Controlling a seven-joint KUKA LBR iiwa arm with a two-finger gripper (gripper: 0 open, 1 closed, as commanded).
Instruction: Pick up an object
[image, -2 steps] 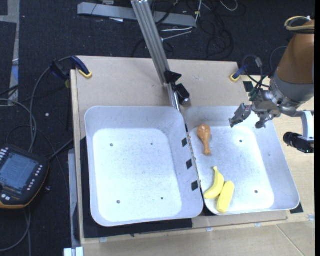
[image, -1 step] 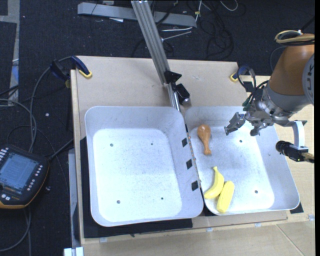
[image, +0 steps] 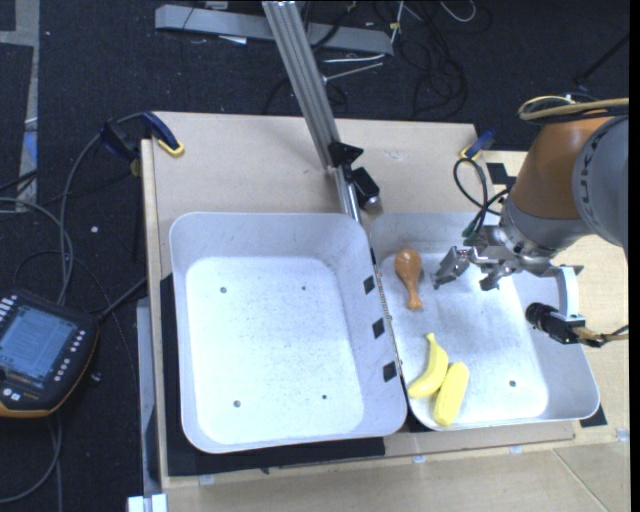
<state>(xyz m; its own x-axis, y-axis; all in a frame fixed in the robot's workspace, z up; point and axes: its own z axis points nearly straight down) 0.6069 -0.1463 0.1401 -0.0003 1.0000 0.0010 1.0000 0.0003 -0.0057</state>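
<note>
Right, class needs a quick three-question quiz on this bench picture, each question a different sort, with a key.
1. True or false: the banana lies in the left bin.
2. Which thing lies nearest the gripper? A) the banana B) the brown chicken leg C) the yellow block
3. Fill in: the banana and the yellow block lie near the ____ edge of the right bin.

Key: 1 false; 2 B; 3 front (nearest the camera).
</note>
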